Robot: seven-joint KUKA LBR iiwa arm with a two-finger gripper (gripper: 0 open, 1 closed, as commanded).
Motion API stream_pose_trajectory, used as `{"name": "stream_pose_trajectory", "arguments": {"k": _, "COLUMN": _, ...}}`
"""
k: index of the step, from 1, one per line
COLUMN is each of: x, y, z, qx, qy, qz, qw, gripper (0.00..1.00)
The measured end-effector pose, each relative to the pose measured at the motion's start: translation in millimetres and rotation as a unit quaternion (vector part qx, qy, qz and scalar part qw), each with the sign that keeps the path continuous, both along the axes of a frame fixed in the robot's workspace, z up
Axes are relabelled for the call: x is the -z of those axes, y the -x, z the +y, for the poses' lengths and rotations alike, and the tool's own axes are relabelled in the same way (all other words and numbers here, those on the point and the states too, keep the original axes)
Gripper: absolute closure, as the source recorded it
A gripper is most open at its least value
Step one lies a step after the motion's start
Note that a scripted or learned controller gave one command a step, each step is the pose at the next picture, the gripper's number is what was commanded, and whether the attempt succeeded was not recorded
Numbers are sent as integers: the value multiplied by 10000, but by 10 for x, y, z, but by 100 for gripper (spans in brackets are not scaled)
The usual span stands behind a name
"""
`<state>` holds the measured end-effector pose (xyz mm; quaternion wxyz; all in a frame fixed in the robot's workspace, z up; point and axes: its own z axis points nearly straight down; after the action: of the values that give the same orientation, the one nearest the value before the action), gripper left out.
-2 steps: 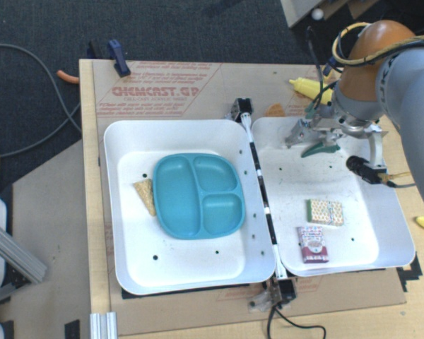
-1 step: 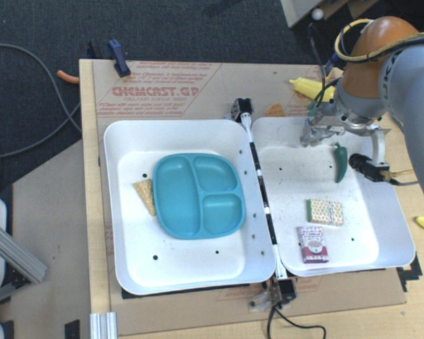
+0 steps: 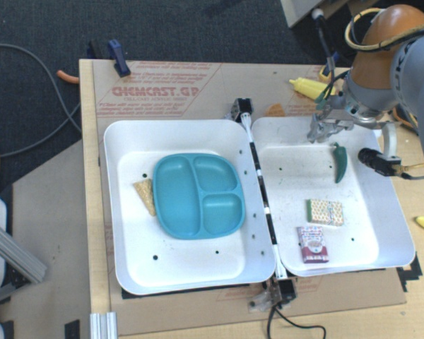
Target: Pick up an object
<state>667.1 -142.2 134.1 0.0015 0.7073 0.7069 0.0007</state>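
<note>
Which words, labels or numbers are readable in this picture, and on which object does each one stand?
"CHEMCAST GP": large red print on the brown protective sheet under the bins; its last letters are faint.
Smaller red lines above and below that print: too blurred to read.
Red and white packet in the right bin: printing too small to read.
Patterned green packet: no legible text.

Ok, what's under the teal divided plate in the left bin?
A tan cracker-like piece pokes out from beneath the teal divided plate, at its left edge. The rest of it is covered.

Teal divided plate (image 3: 199, 195) in a white bin (image 3: 120, 189); dark green pepper (image 3: 339, 162); green-speckled sponge (image 3: 326, 212); red-and-white packet (image 3: 312, 244).
</note>
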Motion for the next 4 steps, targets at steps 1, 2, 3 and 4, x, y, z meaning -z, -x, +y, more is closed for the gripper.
{"name": "stream_pose_trajectory", "arguments": {"k": 1, "x": 6, "y": 3, "z": 1, "qx": 0, "qy": -1, "qz": 6, "qw": 10000, "gripper": 0}}
{"name": "stream_pose_trajectory", "arguments": {"k": 2, "x": 383, "y": 64, "z": -233, "qx": 3, "qy": -6, "qz": 31, "qw": 10000, "gripper": 0}}
{"name": "stream_pose_trajectory", "arguments": {"k": 3, "x": -143, "y": -1, "z": -522, "qx": -3, "qy": 3, "qz": 1, "qw": 10000, "gripper": 0}}
{"name": "stream_pose_trajectory", "arguments": {"k": 4, "x": 372, "y": 125, "z": -683, "qx": -1, "qy": -5, "qz": 25, "qw": 10000, "gripper": 0}}
